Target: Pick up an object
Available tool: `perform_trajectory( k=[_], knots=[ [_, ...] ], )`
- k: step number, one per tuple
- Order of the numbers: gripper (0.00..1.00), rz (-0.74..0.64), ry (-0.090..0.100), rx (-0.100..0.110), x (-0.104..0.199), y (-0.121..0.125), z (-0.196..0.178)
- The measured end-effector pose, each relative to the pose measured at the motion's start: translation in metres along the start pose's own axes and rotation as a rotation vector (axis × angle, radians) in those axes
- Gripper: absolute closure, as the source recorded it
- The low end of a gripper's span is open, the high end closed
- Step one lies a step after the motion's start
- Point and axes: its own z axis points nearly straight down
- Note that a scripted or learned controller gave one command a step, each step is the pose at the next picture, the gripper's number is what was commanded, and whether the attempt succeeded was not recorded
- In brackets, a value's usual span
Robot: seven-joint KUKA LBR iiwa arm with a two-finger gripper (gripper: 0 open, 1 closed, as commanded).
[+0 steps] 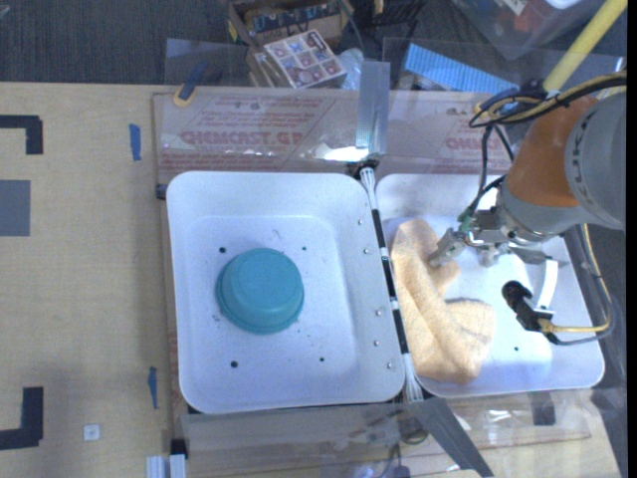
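Two white bins sit before us; our gripper [466,247] hangs by a soft, nubbly tan towel [438,307], its grip too blurred to tell. A smooth round teal bowl [261,289] lies upturned.

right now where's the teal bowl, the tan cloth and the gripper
teal bowl [261,289], camera view, middle of its upturned base
tan cloth [438,317], camera view, middle of its folded length
gripper [466,248], camera view, between its fingertips

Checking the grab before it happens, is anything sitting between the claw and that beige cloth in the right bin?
Nothing visible does. The claw hangs over the right bin, right at the upper part of the beige cloth. The teal bowl sits apart in the left bin.
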Motion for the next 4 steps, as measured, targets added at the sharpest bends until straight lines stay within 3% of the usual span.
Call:
perform_trajectory(
  k=[1, 2, 3, 4],
  knots=[
    [0.0, -0.069, -0.001, -0.001, 0.038, -0.007, -0.001],
    [0.0, -0.067, 0.0, 0.01, 0.017, 0.001, -0.073],
    [0.0, -0.057, 0.001, 0.001, -0.01, -0.018, 0.0],
    [0.0, -0.129, 0.0, 0.0, 0.033, -0.015, 0.0]
  ],
)
